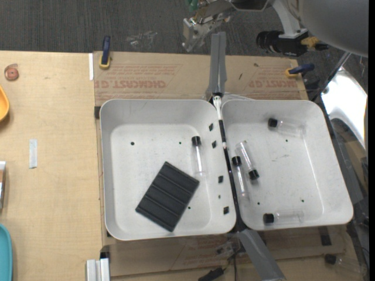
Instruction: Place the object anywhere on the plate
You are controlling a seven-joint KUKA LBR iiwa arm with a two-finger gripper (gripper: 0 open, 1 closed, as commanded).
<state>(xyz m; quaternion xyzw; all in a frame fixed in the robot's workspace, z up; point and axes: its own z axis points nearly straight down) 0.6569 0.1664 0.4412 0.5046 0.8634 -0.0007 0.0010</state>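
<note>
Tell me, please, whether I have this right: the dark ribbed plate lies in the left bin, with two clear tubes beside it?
Not quite. The camera view shows the dark ribbed plate in the left bin with one clear tube beside it, not two.

the plate (168,195) is a dark grey, ribbed rectangular slab lying flat on the floor of the left bin (117,215), turned at a slant. a clear tube with a black cap (198,154) lies just beside its upper right corner, in the same bin. four more clear, black-capped tubes lie in the right bin (328,209): two near the divider (248,161), one at the top (284,125), one near the bottom edge (281,218).
</note>
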